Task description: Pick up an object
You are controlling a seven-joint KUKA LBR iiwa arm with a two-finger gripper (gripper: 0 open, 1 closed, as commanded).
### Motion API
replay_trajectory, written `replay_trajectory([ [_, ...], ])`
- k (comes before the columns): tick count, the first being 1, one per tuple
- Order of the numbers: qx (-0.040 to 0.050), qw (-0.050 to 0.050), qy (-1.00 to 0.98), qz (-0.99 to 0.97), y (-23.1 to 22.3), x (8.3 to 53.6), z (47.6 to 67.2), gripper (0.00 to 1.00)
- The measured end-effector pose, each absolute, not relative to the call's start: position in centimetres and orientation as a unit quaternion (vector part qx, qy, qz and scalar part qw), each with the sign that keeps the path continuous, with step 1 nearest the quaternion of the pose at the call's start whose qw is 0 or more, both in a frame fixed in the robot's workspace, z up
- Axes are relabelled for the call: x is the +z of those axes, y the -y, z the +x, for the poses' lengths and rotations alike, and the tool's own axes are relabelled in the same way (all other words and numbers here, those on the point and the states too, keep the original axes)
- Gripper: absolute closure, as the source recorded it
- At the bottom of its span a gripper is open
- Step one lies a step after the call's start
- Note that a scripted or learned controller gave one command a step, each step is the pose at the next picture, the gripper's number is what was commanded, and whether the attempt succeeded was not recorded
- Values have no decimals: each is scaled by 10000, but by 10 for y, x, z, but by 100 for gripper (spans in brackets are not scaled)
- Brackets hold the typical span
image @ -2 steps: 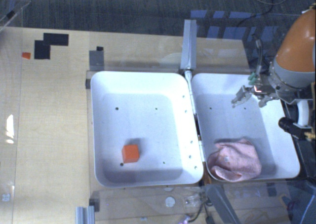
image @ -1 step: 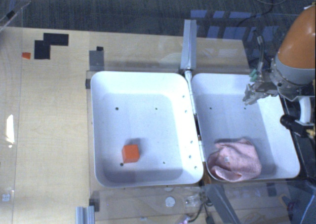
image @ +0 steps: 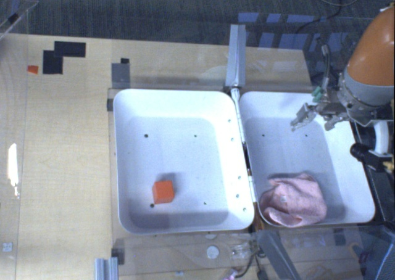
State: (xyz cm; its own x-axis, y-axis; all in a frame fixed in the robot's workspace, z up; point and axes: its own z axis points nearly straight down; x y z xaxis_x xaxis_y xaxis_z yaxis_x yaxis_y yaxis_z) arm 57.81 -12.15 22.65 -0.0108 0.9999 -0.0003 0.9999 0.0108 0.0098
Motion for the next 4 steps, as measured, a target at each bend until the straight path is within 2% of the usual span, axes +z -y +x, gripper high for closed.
replay_trajectory([
  [1,10,18,-6887,7251,172,171,522,0],
  [2,49,76,-7362,6767,171,91,493,0],
  [3,73,130,-7363,6764,171,104,497,100],
  [4,25,33,-7152,6990,120,166,529,100],
])
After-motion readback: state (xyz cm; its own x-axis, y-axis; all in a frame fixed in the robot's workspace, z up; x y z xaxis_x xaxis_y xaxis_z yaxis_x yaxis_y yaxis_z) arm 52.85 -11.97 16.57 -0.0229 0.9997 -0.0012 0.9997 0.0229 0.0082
